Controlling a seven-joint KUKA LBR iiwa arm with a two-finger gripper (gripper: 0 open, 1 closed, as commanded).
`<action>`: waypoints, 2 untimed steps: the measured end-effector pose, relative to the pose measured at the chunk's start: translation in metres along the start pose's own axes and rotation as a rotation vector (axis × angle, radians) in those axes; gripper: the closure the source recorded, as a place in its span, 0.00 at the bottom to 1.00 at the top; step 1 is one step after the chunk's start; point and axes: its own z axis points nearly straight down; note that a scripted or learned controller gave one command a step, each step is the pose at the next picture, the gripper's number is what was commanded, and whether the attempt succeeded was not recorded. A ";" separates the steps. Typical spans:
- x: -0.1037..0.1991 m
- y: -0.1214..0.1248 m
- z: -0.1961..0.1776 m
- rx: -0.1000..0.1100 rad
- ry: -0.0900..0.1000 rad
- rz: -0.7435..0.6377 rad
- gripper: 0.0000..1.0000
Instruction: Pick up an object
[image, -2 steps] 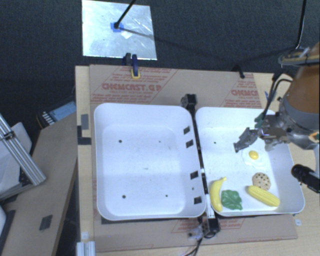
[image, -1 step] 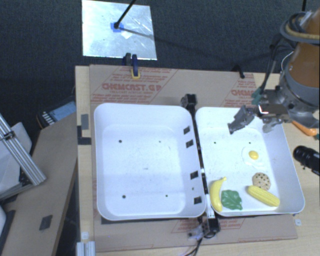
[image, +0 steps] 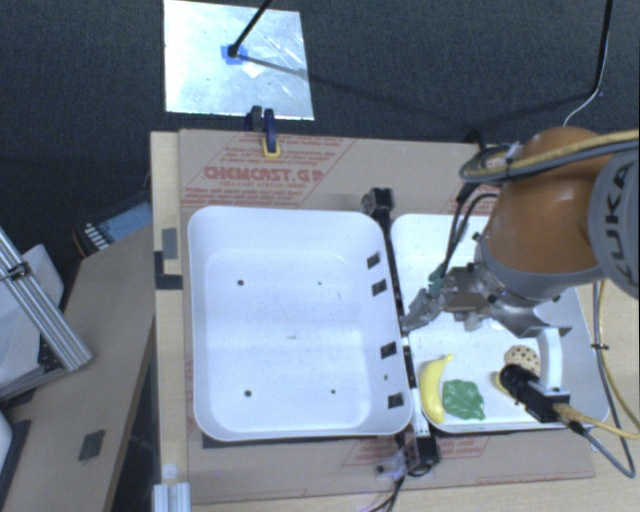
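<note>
A: Where was the gripper (image: 418, 310) at that moment?

B: It hung over the right bin (image: 430, 250), close to that bin's left wall and the strip of black clips (image: 380, 290) between the two bins; the grey arm (image: 550, 215) with its orange band reached in from the right and covered much of the bin's middle.

A: Was it open, and did it have hold of anything?

B: I could not tell either; the tip was small and dark against the wall, and its state was not clear.

A: And the things to be picked up?

B: All lay in the right bin, towards its near edge; a yellow banana (image: 435, 388) lay by the near left corner, below the gripper in the picture and apart from it; a green piece (image: 463, 400) lay just beside the banana on its right; a pale speckled ball (image: 519, 357) sat further right, apart from the green piece.

A: What else was there?

B: The left bin (image: 290, 320) stood alongside; both rested on a cardboard sheet (image: 270, 170) with red print; a silvery sheet (image: 240, 60) lay beyond it.
</note>
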 end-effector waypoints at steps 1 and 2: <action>0.058 0.001 -0.126 -0.025 0.003 -0.008 0.00; 0.091 -0.001 -0.257 -0.032 0.005 -0.007 0.00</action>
